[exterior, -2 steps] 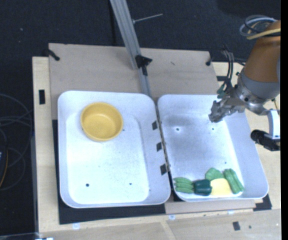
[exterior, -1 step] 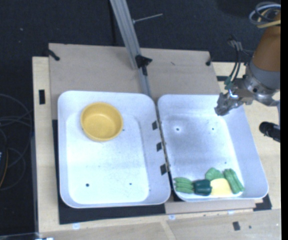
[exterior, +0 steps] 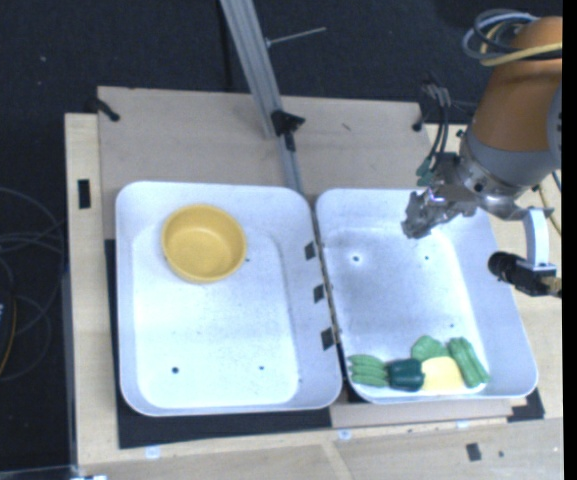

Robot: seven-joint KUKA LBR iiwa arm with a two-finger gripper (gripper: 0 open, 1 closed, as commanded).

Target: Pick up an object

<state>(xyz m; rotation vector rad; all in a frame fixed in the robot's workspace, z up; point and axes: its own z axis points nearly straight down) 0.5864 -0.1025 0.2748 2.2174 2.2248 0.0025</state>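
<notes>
My gripper (exterior: 420, 218) hangs over the far part of the right bin (exterior: 408, 278), pointing down and to the left; nothing shows between its tips. A cluster of small objects lies along that bin's near edge: a green ridged piece (exterior: 367, 369), a dark teal block (exterior: 405, 374), a yellow piece (exterior: 442, 373), a green lump (exterior: 427, 347) and a green ridged piece (exterior: 467, 360). They lie well below the gripper in the view. A yellow bowl (exterior: 204, 242) sits upright in the far left part of the left bin (exterior: 218, 348).
A slanted metal post (exterior: 253, 53) rises from behind the bins near their shared edge. A black clamp-like part (exterior: 518, 268) sticks out by the right bin's right rim. The bins rest on a pale wooden bench (exterior: 188, 128).
</notes>
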